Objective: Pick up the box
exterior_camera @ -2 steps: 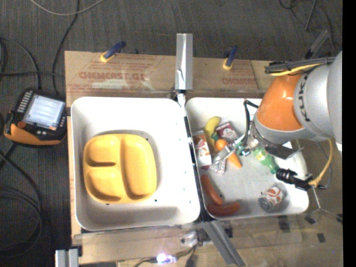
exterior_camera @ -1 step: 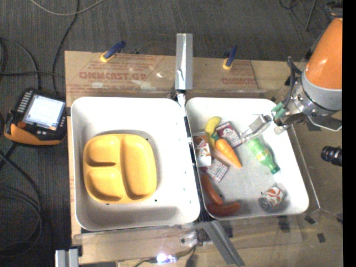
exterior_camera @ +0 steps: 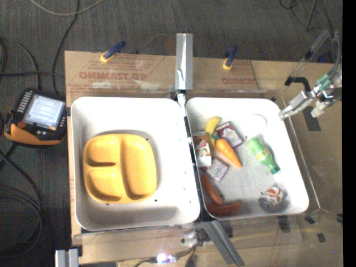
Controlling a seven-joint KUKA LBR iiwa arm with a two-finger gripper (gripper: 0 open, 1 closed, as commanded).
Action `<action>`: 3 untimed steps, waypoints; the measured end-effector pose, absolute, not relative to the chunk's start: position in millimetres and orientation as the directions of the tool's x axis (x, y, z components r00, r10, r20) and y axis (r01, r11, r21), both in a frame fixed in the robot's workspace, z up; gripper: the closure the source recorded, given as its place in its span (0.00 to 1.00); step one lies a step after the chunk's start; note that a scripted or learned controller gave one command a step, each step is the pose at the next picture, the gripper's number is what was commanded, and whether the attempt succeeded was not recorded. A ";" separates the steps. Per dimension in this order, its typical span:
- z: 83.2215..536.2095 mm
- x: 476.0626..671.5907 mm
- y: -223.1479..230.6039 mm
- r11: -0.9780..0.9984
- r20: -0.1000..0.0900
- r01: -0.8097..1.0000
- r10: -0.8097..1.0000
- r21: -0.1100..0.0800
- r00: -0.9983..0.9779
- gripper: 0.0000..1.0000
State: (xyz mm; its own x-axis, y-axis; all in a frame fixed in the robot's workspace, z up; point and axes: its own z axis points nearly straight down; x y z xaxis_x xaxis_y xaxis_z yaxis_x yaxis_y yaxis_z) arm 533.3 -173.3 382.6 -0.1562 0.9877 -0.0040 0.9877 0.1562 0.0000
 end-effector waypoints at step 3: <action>94.7 493.1 -145.2 -0.020 0.002 1.000 1.000 0.024 0.020 0.00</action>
